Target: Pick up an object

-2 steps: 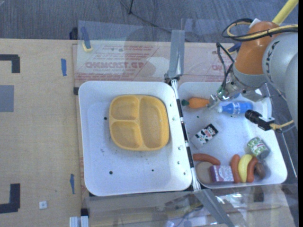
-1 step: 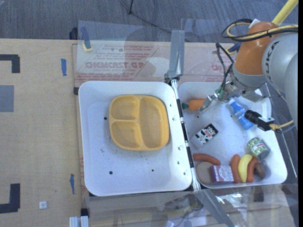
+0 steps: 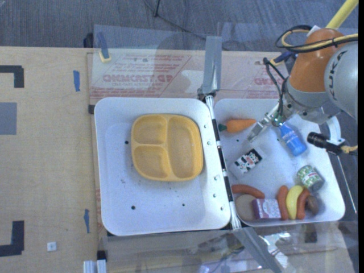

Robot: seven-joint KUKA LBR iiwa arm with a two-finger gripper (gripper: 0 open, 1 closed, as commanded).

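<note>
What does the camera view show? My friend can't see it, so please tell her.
A grey and orange robot arm reaches over the right bin, which holds a carrot, blue bottle and other toy food. The left bin holds a yellow divided plate.

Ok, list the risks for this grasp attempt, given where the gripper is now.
1. The gripper hangs over the right bin between the carrot and the blue bottle; coming down there, it may close on bare floor or nudge either one aside.
2. The bottle and carrot look rounded, so they may roll away from the fingers.
3. The sausages, banana and green can crowd the near corner; a grasp there may catch two things.
</note>
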